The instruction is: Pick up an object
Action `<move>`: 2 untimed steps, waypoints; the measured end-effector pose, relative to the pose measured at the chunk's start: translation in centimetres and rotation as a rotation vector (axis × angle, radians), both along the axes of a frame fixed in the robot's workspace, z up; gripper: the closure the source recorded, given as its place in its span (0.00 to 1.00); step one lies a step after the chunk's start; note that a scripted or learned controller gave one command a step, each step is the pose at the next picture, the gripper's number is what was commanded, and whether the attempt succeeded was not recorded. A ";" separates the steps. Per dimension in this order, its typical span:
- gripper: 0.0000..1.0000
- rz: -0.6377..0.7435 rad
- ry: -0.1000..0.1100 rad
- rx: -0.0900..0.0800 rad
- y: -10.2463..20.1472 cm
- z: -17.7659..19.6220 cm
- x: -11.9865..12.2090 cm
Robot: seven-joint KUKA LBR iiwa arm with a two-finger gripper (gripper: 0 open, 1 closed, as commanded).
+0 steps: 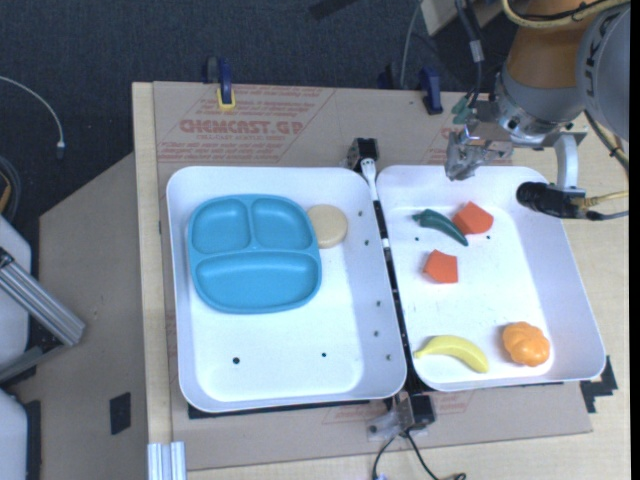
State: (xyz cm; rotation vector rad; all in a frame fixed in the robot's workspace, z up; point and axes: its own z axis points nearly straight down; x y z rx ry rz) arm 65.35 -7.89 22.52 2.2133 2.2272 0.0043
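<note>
My gripper (461, 164) hangs over the far edge of the right bin (570, 268), well above its floor, with nothing seen between its fingers. Below it in that bin lie a green pepper (441, 224), a red-orange block (474, 218) and a second red-orange block (441, 266). A yellow banana (453, 352) and an orange fruit-like object (526, 343) rest near the bin's front edge.
The left bin (290, 358) holds a blue divided plate (256, 252) and a pale round disc (327, 225) beside it. A black clamp (365, 153) sits where the bins meet at the back. Cables and a black fitting (548, 197) sit at the right.
</note>
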 end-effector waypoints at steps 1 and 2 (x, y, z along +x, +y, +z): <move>1.00 0.000 0.004 0.002 5.7 0.6 -0.6; 1.00 0.000 0.005 0.002 12.0 0.3 -0.8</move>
